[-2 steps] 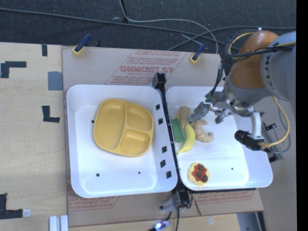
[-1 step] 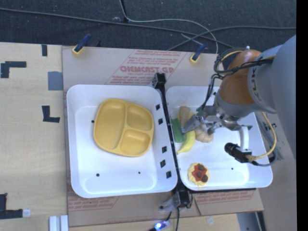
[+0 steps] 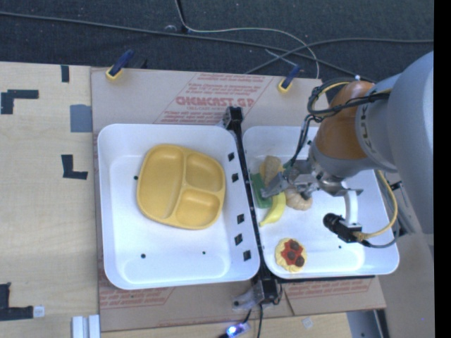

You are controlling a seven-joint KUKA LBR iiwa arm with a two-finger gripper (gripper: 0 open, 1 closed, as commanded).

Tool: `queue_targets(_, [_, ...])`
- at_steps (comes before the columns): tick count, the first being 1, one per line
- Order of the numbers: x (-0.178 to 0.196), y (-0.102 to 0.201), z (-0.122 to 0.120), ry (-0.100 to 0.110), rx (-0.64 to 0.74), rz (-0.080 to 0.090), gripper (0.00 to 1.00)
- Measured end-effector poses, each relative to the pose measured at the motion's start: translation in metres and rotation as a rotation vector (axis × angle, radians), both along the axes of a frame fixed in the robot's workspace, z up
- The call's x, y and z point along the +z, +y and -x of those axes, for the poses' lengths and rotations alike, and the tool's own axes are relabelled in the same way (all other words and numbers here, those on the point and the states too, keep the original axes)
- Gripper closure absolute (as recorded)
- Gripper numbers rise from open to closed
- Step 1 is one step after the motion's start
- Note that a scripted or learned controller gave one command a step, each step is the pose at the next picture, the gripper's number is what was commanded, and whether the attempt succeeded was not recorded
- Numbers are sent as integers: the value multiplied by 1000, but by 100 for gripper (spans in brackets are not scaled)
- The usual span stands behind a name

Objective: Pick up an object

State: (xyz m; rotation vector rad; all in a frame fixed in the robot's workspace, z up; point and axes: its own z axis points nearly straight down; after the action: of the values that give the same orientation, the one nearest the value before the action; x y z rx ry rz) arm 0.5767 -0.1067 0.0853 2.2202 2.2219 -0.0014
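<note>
The right bin (image 3: 373,259) holds a pile of toy food at its left side: a yellow banana (image 3: 273,210), a green piece (image 3: 261,193), a tan piece (image 3: 270,167) and a beige lump (image 3: 301,202). A round tart with red berries (image 3: 290,253) lies apart near the front. My gripper (image 3: 284,184) is down in the pile, right above the banana and green piece, with the grey arm and its orange band (image 3: 338,129) over the bin's back right. The arm hides how the fingers meet the food.
The left bin (image 3: 116,210) carries a yellow divided plate (image 3: 180,186). A black divider (image 3: 243,196) runs between the bins. A black cable with a plug (image 3: 342,227) hangs over the right bin. Yellow clamps (image 3: 120,63) hold the cardboard at the back.
</note>
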Motion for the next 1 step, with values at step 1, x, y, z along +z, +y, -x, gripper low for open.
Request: queue_targets(1, [11, 1, -1, -3, 2, 0, 100])
